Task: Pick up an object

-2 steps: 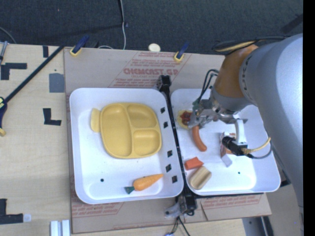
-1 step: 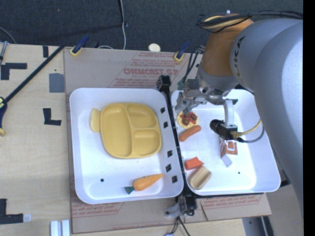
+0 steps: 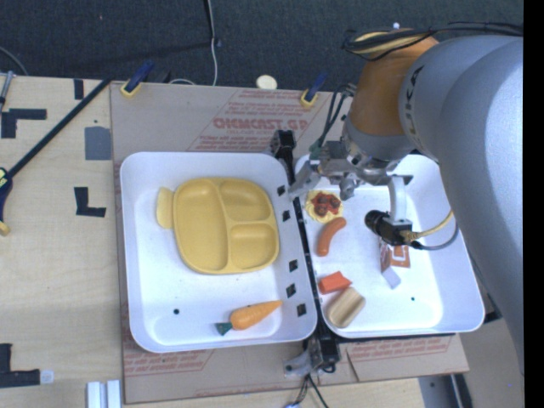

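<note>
My gripper (image 3: 326, 187) hangs over the back left corner of the right bin (image 3: 459, 317), with its fingers spread open. Just below it, toward the front, lies a small round yellow and red pizza toy (image 3: 323, 204), which I don't see held between the fingers. An orange sausage (image 3: 330, 236) lies a little nearer the front. Further forward are a red block (image 3: 333, 282) and a tan bread roll (image 3: 344, 307). The left bin (image 3: 136, 253) holds a yellow divided plate (image 3: 225, 223) and an orange carrot (image 3: 251, 314).
A black cable plug (image 3: 380, 222) and a small white and orange tag (image 3: 393, 260) hang over the middle of the right bin. The grey arm covers the bin's back right part. A black-marked divider (image 3: 297, 253) separates the bins.
</note>
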You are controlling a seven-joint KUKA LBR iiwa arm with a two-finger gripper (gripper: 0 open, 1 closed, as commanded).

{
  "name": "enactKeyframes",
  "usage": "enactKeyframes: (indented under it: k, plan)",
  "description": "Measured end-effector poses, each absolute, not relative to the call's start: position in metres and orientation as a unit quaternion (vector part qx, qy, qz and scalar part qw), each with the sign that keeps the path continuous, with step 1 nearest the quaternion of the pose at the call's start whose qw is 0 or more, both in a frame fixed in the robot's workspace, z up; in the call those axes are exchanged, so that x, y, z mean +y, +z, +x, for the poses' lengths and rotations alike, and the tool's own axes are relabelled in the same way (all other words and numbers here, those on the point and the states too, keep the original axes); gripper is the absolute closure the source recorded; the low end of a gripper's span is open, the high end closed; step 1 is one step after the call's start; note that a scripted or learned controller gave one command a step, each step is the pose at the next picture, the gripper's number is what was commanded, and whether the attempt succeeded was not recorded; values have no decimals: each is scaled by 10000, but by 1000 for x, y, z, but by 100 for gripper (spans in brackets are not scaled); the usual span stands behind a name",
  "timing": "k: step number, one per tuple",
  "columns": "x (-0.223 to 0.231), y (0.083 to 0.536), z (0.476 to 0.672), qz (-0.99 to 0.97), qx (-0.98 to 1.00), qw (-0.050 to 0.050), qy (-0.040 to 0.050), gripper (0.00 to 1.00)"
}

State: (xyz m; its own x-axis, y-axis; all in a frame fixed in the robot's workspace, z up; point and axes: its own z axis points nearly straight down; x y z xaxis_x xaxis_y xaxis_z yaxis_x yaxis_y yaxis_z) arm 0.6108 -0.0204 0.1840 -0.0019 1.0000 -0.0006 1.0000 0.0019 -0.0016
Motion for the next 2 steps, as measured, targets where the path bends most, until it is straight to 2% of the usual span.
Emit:
enactKeyframes:
  k: [1,2]
  plan:
    - [-70,184,565,-7089,-7053,8,22,0]
    - [-56,184,592,-7062,-7080,2,0,0]
